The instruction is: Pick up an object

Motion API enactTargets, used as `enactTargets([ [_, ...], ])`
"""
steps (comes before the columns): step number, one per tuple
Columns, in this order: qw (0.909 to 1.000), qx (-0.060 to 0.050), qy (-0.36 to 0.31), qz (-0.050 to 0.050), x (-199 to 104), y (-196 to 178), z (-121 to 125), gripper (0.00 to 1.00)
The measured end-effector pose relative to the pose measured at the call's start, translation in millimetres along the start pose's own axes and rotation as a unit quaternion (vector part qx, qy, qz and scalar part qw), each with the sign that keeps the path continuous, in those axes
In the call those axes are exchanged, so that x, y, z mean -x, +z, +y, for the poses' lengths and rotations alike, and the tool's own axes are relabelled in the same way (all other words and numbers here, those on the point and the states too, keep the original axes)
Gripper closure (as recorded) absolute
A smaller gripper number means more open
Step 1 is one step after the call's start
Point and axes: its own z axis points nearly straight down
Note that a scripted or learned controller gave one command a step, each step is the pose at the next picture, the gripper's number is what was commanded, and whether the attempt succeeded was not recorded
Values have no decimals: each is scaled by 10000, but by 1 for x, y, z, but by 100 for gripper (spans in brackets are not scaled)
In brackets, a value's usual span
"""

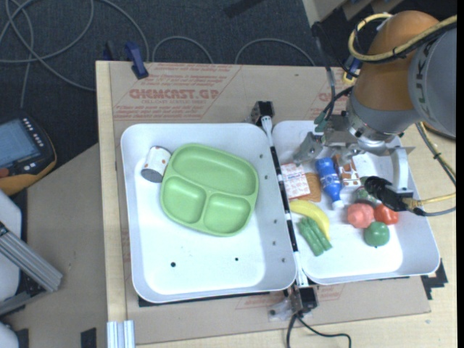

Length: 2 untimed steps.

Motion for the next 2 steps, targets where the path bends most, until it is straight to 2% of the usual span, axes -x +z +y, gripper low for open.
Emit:
enactTargets([
  [1,10000,34,1,-9,63,97,21,0],
  [2,10000,81,-1,-34,66,104,21,0],
])
